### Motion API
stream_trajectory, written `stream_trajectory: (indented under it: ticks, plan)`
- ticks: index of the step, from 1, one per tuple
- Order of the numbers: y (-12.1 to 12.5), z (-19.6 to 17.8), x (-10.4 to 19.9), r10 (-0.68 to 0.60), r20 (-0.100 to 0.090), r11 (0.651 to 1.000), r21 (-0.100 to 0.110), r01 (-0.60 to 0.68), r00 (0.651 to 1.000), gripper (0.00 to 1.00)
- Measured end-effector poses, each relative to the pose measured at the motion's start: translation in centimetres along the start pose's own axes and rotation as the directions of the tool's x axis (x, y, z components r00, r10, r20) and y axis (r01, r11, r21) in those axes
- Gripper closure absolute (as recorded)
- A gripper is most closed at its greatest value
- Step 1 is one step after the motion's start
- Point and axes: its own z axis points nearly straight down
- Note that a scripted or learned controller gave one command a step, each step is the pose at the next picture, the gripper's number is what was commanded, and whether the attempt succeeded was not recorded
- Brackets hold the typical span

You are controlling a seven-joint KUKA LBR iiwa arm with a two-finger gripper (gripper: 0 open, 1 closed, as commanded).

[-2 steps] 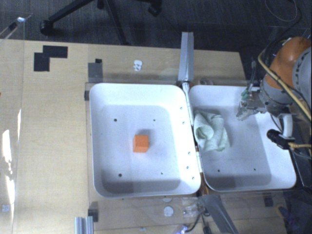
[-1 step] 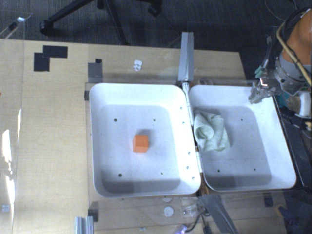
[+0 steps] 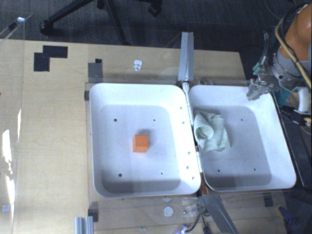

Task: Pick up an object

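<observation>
A small orange cube point(image 3: 141, 143) lies near the middle of the left bin point(image 3: 105, 106). A crumpled pale green cloth point(image 3: 210, 132) rests at the left side of the right bin point(image 3: 263, 179), against the wall between the bins. My gripper point(image 3: 255, 89) hangs over the far right corner of the right bin, well away from both objects. Nothing shows between its fingers.
A metal bar point(image 3: 186, 57) runs back from the gap between the bins. The wooden bench point(image 3: 48, 145) stretches to the left. Black office-chair legs point(image 3: 102, 4) stand on the floor behind the bench. Cables and the arm's body point(image 3: 295, 43) crowd the right edge.
</observation>
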Motion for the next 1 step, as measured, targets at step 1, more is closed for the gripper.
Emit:
stream_trajectory:
  ticks: [1]
  plan:
    - [-5.70,-1.37,2.78,-0.052,-0.002,0.999,0.001,0.052,0.999,1.00]
